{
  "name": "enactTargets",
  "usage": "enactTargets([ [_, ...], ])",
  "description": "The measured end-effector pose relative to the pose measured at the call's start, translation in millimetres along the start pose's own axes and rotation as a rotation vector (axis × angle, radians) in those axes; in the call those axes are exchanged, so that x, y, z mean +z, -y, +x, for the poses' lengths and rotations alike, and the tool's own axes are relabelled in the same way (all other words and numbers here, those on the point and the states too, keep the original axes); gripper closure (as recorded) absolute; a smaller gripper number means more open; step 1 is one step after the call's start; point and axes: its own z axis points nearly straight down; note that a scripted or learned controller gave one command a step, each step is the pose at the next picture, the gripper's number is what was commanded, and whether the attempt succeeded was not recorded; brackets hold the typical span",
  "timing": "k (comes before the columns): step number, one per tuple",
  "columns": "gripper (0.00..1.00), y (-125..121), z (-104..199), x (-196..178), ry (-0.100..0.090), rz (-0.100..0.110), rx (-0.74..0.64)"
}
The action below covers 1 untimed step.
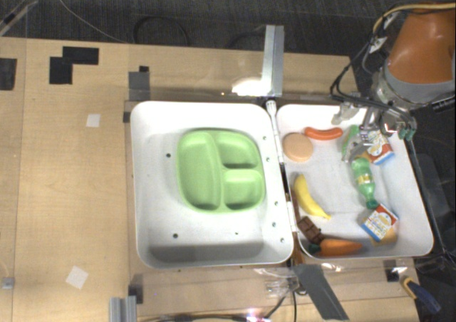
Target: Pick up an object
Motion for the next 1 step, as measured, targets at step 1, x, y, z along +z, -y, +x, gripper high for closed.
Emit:
enactTargets([
  [1, 0.0, 35.5, -22.2, 114.6, 0.001, 0.0, -0.239],
])
